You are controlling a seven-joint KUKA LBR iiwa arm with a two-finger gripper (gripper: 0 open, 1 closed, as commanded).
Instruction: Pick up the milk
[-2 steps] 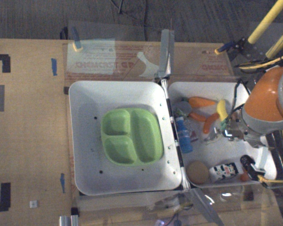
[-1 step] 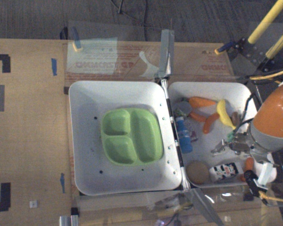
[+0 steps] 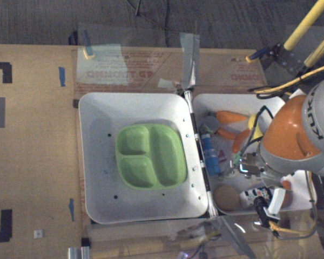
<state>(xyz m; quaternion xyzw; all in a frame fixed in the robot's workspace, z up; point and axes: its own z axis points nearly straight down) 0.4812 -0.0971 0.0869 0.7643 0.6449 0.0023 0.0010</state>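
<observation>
My gripper [image 3: 247, 166] is low in the right bin [image 3: 227, 102], under the orange wrist band, over the bin's middle. Just below it lies a small white carton with dark and red print, which looks like the milk [image 3: 255, 192]; the arm partly covers it. The milk rests on the bin floor near the front edge, to the right of a round brown piece [image 3: 225, 197]. I see nothing between the gripper and the milk that shows contact.
The right bin also holds an orange carrot [image 3: 232, 116], a blue bottle [image 3: 210, 155] along the left wall, a grey item [image 3: 209, 125] and a yellow piece [image 3: 252, 123]. A green divided plate [image 3: 150, 156] lies in the left bin [image 3: 97, 117].
</observation>
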